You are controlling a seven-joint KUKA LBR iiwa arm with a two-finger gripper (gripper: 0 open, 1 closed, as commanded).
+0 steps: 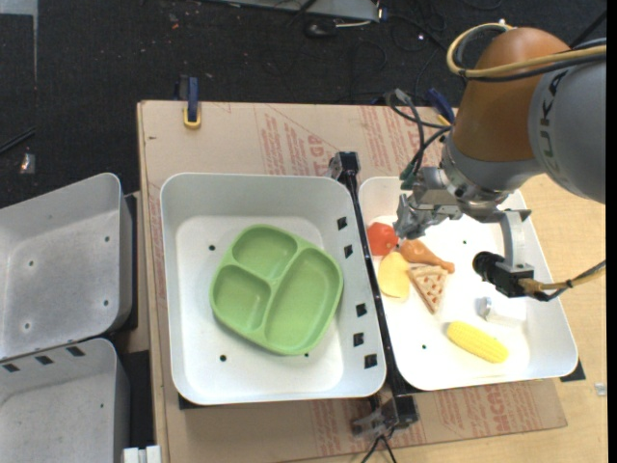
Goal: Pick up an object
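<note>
Tool (416,212) sits low over the back-left part of the right bin (540,350), directly above the cluster of toy food; whether it is apart, together or clamped on anything cannot be told from this angle, since the wrist housing covers it. Candidate objects all lie in the right bin: a red tomato-like piece (382,236) against the left wall, an orange drumstick (425,254) just beside it and closest to the tool, a pale yellow round slice (392,278) below those, a pizza wedge (429,286) touching or nearly touching the drumstick, a corn cob (476,342) well apart toward the front, and a small grey piece (484,308) between wedge and cob. A black bracket-like part (503,271) hangs from the wrist on the right side. Left bin (183,258) carries a green divided plate (278,288), flat, near its centre. Judgement on progress: nothing is seen lifted; every item rests on the bin floor, so the pick itself looks not yet done. The approach appears to be at the descent stage, likely aimed at the drumstick or tomato. Left to do: close on one item, raise it clear. Arm (540,95) pose: enters from the right, orange band high, wrist pointing steeply down and slightly left over the table (251,133). Risk noted: items crowd together, so neighbours may get nudged.
</note>
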